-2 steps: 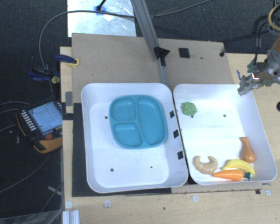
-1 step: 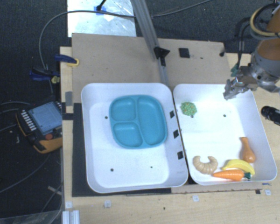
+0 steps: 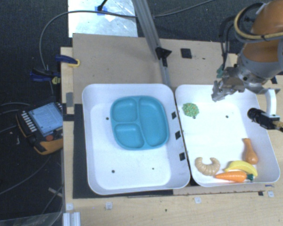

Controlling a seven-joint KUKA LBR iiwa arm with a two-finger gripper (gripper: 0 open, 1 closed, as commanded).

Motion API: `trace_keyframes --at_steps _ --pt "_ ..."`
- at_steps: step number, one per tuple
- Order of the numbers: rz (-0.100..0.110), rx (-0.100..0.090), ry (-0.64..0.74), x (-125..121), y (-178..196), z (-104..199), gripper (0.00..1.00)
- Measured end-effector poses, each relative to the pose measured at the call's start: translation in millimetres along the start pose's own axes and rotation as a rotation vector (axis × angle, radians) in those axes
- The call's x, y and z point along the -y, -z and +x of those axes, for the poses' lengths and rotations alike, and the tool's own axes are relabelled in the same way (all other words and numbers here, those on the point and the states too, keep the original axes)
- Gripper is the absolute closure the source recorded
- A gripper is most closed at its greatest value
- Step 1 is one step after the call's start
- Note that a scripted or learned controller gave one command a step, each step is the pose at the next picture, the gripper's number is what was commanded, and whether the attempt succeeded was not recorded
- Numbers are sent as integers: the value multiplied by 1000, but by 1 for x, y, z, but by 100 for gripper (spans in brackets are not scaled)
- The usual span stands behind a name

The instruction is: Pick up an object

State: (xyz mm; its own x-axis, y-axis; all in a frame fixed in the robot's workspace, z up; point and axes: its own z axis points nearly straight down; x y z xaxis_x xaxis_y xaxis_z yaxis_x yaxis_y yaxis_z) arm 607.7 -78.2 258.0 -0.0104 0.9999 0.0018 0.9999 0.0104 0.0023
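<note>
A: What sits in the left bin?
B: A blue divided plate. In the right bin, a green broccoli lies upper left; a croissant, carrot, banana and orange gourd crowd the lower right.
A: The hand?
B: Over the right bin's upper edge; I cannot tell its state.
</note>
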Motion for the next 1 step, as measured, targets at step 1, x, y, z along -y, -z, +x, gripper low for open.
trace_keyframes --at_steps 1 --pt "2 1 -1 7 -11 57 100"
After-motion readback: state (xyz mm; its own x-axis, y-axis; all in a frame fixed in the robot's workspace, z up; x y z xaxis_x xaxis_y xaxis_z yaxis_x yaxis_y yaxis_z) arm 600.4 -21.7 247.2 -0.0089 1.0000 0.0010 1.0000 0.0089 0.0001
